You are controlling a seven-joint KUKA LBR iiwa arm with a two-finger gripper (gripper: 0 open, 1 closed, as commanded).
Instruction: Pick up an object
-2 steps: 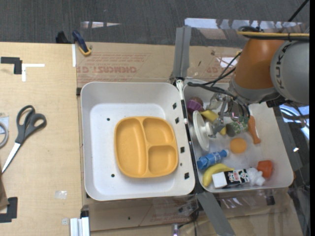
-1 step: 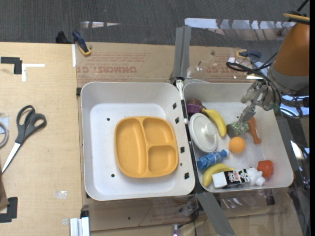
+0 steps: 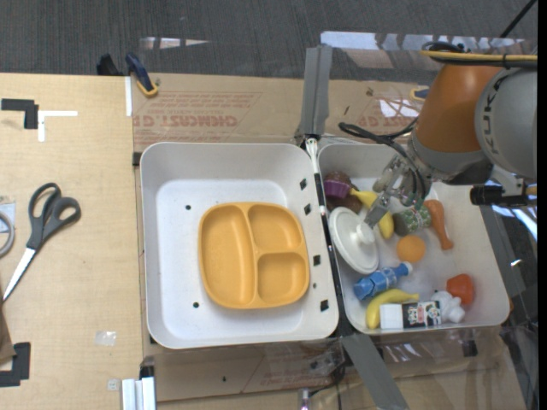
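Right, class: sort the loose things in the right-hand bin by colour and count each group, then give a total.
Yellow: 3, bananas
Orange: 3, ball, carrot-like piece, red-orange piece
White: 2, disc, carton
Blue: 1, bottle
Purple: 1, piece
Green: 1, speckled piece
Total: 11

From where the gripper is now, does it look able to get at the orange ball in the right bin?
Probably yes. The gripper hangs over the right bin, and the orange ball lies just below it in view, uncovered from above. A white disc and a blue bottle sit close beside it.
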